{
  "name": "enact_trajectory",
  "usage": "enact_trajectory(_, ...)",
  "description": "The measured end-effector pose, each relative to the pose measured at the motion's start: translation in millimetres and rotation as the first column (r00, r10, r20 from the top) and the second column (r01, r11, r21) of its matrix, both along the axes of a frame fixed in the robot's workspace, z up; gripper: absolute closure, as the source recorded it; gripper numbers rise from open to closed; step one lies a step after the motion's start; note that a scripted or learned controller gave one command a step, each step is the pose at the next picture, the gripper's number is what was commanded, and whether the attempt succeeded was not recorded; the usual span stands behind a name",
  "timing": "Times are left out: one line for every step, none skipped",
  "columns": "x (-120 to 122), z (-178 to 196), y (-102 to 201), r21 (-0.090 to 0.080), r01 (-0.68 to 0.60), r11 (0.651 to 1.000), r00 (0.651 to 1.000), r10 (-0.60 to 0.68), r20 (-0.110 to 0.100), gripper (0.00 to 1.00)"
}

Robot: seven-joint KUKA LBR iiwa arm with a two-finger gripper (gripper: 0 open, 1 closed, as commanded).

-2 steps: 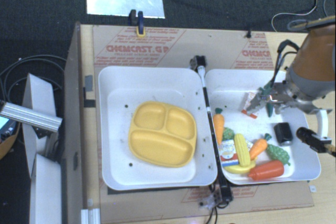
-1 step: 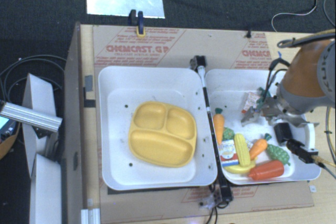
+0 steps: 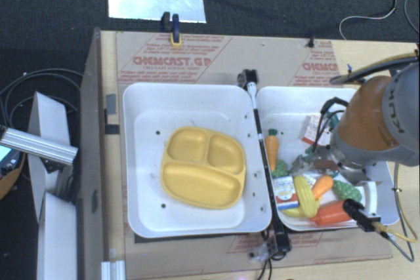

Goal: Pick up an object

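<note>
The desk (image 3: 216, 56), a brown board, runs past the bins on every side, with its widest bare strip far beyond the fingers (image 3: 311, 164), along the back edge. Two white bins sit on it side by side, their inner rims touching along a dark seam just left of the fingers. The left bin (image 3: 141, 141) lies well to the fingers' left; the right bin (image 3: 289, 101) surrounds them. One arm (image 3: 367, 128) reaches in over the right bin's right rim and covers that side, so open floor in this bin remains only behind the fingers, toward the back wall. Whether the fingers are open or closed cannot be told, nor whether they have hold of anything.

One yellow plate (image 3: 203, 166), split into three wells, takes the middle of the left bin, with bare white floor all round it up to the walls.

The things to pick are crowded into the right bin's front half, close around the fingers. One red piece (image 3: 331, 212) lies at the front rim. One corn cob (image 3: 303, 192) lies just in front of the fingers. There are two carrots: the long carrot (image 3: 272, 144) to their left by the seam, and the short carrot (image 3: 321, 185) just in front. There are two packets: one packet (image 3: 312, 128) behind them and one flat card (image 3: 283, 190) front-left. One green piece (image 3: 346, 192) sits front-right, under the arm.
</note>
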State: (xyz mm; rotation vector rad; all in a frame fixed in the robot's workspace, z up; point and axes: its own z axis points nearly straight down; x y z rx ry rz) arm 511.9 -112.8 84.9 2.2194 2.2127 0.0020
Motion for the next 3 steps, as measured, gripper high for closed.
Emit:
enact_trajectory(53,1,14,0.002,-0.009,1.0,1.0,0.009,0.001,0.0)
enact_trajectory(124,1,18,-0.002,-0.01,1.0,1.0,0.01,-0.004,0.0)
enact_trajectory(159,1,24,0.003,-0.008,1.0,1.0,0.008,0.0,0.0)
